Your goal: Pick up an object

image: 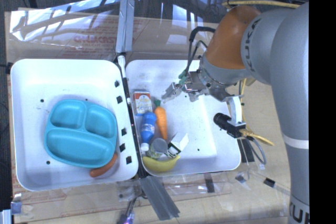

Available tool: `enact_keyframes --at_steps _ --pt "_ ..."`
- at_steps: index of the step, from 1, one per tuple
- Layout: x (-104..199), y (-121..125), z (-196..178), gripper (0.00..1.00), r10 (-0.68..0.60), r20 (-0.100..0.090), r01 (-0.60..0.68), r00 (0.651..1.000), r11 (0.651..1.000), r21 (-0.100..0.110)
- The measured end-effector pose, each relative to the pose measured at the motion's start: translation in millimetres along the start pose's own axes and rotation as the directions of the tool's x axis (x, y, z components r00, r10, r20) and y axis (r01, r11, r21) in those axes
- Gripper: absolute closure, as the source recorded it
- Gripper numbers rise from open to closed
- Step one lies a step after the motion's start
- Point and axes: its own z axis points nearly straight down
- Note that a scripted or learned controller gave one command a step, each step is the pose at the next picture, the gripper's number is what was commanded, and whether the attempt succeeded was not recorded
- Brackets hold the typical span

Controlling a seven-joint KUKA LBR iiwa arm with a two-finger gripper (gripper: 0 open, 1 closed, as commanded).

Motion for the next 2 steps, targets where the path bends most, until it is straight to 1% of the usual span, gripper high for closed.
enact_keyframes --at_steps 1,2 --pt "10.8 -3.7 82.3 0.00 -0.048 0.004 0.048 0.999 0.999 -0.018" --pt "12.8 -2.8 71.6 1.00 -0.054 -0.001 0.054 0.999 0.998 -0.017"
